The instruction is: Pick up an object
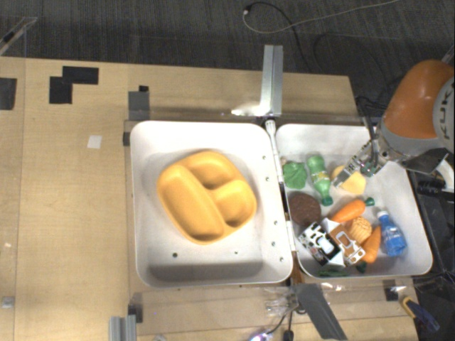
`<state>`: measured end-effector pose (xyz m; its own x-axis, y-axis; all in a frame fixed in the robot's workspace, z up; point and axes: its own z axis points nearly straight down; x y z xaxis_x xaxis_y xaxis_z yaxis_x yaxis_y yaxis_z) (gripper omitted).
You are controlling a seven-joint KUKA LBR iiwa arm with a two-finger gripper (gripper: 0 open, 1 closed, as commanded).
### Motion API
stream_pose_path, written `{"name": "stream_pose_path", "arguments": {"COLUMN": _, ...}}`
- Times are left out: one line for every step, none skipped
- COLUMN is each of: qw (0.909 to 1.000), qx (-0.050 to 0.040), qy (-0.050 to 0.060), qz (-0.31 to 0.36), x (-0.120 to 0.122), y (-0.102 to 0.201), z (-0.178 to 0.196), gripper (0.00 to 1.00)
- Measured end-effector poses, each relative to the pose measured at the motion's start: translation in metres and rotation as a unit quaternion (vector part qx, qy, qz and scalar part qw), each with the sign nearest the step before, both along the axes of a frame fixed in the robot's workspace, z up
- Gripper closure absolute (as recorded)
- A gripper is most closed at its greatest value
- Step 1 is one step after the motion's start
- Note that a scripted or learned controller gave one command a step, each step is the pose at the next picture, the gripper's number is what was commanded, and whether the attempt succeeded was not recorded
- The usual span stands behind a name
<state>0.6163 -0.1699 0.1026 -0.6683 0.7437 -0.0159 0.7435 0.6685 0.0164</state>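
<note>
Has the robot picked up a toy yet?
Not yet, as far as I can tell. The gripper is down in the right bin, right at a small yellow toy, which looks like it's lying on the bin floor. Grabbing and lifting are left. The carrot, blue bottle and green toys lie untouched.

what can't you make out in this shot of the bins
- Gripper, camera view: too small and blurred to tell its state, or whether it grips the yellow piece beneath it.
- Black-and-white item: print too small to read, partly under an orange-framed piece.
- Arm: cut off by the right edge.
</note>
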Motion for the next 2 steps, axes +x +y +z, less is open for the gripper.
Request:
{"name": "stream_pose_path", "arguments": {"qw": 0.9976, "qx": -0.0011, "qy": 0.006, "qz": 0.069, "x": 0.047, "y": 0.038, "z": 0.024, "gripper": 1.0}}
{"name": "stream_pose_path", "arguments": {"qw": 0.9948, "qx": 0.0021, "qy": 0.007, "qz": -0.102, "x": 0.048, "y": 0.105, "z": 0.132, "gripper": 1.0}}
